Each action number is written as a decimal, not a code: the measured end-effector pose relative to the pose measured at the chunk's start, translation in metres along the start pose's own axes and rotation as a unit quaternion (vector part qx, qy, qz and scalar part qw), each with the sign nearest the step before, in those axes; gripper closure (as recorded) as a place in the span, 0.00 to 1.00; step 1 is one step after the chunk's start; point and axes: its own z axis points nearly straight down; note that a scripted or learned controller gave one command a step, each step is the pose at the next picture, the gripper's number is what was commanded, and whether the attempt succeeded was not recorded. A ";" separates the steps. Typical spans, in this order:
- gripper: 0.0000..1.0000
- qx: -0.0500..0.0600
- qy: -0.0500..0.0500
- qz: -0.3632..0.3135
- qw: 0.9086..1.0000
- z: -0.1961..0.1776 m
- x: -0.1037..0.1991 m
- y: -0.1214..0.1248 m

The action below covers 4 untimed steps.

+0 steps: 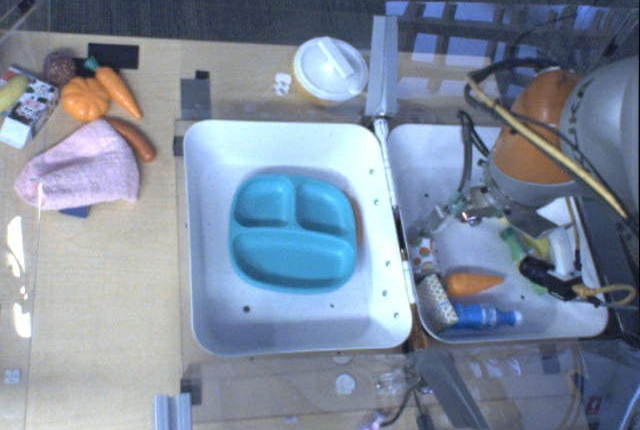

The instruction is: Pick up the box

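The grey arm with its orange band [535,133] reaches into the right bin [430,158] from the right. Its gripper [455,211] hangs low over the bin's left-middle floor, with nothing visibly held. A small speckled box [435,298] lies near the bin's front left corner, below the gripper and apart from it. A white, box-like piece [556,213] shows partly under the arm at the right.
An orange carrot [475,283], a blue bottle [487,319] and a green item [514,243] lie in the right bin. The left bin [200,218] holds a blue divided plate [293,233]. A white bowl [330,68], a pink cloth [80,168] and toy vegetables [100,96] sit outside.
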 end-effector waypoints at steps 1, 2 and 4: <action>0.00 0.000 0.000 0.094 0.996 0.001 -0.006 0.023; 0.00 -0.003 -0.001 0.167 0.986 -0.001 0.020 -0.044; 0.00 0.001 -0.001 0.148 0.989 0.002 -0.029 0.035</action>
